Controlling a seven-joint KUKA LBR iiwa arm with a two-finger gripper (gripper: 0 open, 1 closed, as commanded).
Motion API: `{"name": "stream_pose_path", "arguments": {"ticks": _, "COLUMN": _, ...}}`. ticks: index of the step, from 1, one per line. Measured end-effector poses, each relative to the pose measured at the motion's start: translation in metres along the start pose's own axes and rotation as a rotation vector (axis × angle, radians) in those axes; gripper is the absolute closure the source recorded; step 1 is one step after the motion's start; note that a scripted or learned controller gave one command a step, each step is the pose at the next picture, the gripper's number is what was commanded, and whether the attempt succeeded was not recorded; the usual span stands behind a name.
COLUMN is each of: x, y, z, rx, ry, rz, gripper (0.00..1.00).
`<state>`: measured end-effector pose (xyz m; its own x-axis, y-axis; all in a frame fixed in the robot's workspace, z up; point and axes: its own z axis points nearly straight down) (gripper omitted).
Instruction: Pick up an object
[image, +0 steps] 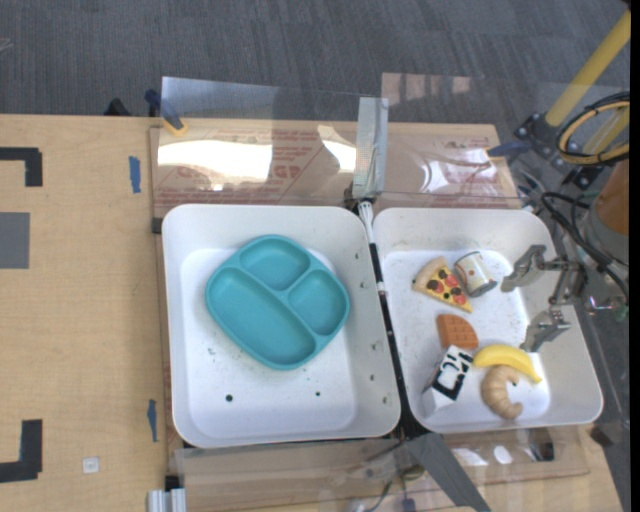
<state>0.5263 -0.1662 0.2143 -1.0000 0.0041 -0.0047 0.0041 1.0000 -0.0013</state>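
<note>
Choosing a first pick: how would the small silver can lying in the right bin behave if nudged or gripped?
The small silver can lies on its side, so a nudge would probably roll it, perhaps against the pizza slice toy beside it. Its smooth, shiny, curved wall may slip between fingers. It looks rigid and probably light.

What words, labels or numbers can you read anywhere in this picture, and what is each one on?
Nothing here can be read for certain.
Clear sheet behind the bins: faint reddish print, too blurred to read.
Black-and-white card in the right bin: bold white marks, perhaps letters, not legible.
Small can: no readable label.
Teal plate in the left bin: no text.
</note>
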Motion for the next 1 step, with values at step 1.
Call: {"name": "stream_pose_path", "arguments": {"ticks": 1, "x": -0.0023, "y": 0.0005, "z": -0.0119, "rx": 0.002, "ry": -0.008, "rz": -0.001, "gripper": 1.00}}
